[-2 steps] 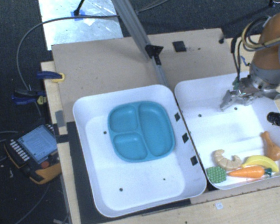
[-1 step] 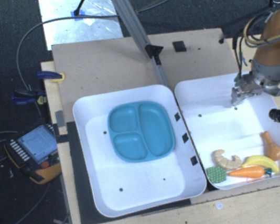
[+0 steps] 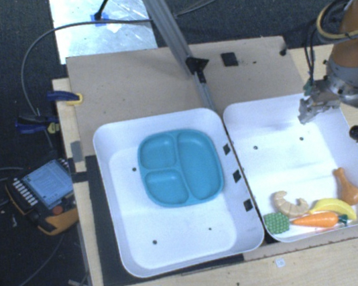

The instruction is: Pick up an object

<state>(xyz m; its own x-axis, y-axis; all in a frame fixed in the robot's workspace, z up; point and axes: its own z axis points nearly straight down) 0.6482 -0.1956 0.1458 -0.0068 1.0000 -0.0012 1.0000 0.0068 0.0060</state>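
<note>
The right bin (image 3: 280, 135) holds several toy foods along its near edge: a green block (image 3: 277, 223), a beige shrimp-like piece (image 3: 290, 203), an orange carrot (image 3: 314, 221), a yellow banana (image 3: 334, 206) and a brown drumstick (image 3: 347, 187). My gripper (image 3: 309, 109) hangs over the bin's far right corner, well away from the foods. Nothing shows between its fingers.
The left bin (image 3: 135, 248) holds a blue divided plate (image 3: 180, 167). A grey pole (image 3: 169, 25) slants over the bench's far side. Clamps (image 3: 56, 98) and a small device (image 3: 42, 189) lie off the bench at the left.
</note>
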